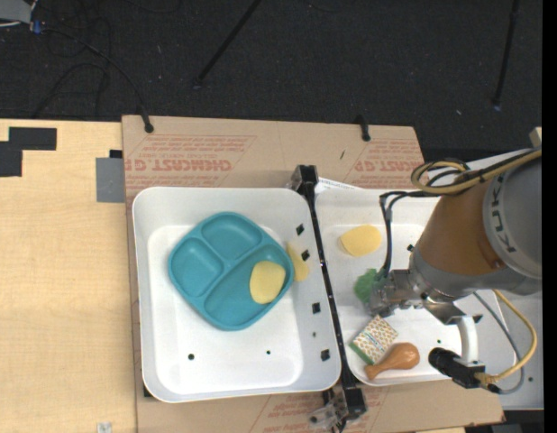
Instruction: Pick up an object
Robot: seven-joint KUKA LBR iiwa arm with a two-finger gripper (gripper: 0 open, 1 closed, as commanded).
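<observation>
The arm (481, 233) reaches in from the right over the right bin (333, 269), its orange band bulking above the wrist. The tool (387, 294) sits low in that bin, just beside a small green object (366, 284) on its left; whether the two touch cannot be told, and the wrist hides how the tool is set, so that cannot be told either.

Also in the right bin lie a pale yellow rounded piece (360, 240) near the far wall, a small patterned packet (375, 337) toward the near side, and an orange-brown toy drumstick (394, 359) just below the packet, close to the near rim (its thin end points left). A black cable loops above the wrist.

The left bin (161, 350) holds a teal divided plate (220, 264), tilted diagonally, with a yellow lemon-like piece (267, 281) resting in its right compartment. A small yellow scrap (300, 265) lies between the plate and the divider. Both bins stand on a cardboard sheet (260, 152) on the table (53, 287).
</observation>
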